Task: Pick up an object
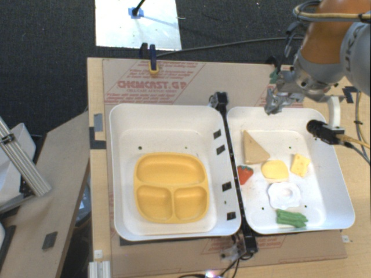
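Observation:
The right bin holds a tan bread wedge, a red strawberry, a round yellow piece, a yellow cheese block, a white fried egg and a green bean pod. My gripper hangs over the back rim of the right bin, above and behind the bread wedge. Nothing shows between its fingertips.
The left bin carries a yellow divided tray. A black divider with clips runs between the bins. A black camera part juts over the right bin's far right. Cardboard lies under both bins.

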Tool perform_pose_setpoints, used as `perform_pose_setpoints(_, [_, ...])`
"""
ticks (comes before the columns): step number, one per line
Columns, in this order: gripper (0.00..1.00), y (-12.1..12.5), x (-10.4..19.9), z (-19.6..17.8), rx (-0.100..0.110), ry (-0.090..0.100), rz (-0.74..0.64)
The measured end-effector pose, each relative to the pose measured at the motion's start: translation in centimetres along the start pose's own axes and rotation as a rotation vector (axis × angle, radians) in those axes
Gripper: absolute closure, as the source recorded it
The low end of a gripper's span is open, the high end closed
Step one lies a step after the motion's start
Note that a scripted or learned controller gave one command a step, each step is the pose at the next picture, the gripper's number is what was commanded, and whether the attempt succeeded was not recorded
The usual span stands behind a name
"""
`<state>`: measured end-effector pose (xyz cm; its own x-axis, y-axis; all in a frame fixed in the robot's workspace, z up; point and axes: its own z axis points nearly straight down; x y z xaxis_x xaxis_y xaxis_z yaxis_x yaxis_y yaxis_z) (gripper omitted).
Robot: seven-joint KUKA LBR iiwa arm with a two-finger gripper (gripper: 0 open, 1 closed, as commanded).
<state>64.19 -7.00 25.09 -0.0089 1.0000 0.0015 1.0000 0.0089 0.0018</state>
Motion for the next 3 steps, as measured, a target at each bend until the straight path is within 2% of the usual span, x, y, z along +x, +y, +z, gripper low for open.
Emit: perform_pose_setpoints(3, [1.0, 0.2, 14.4, 0.7, -0.001, 0.001, 0.0])
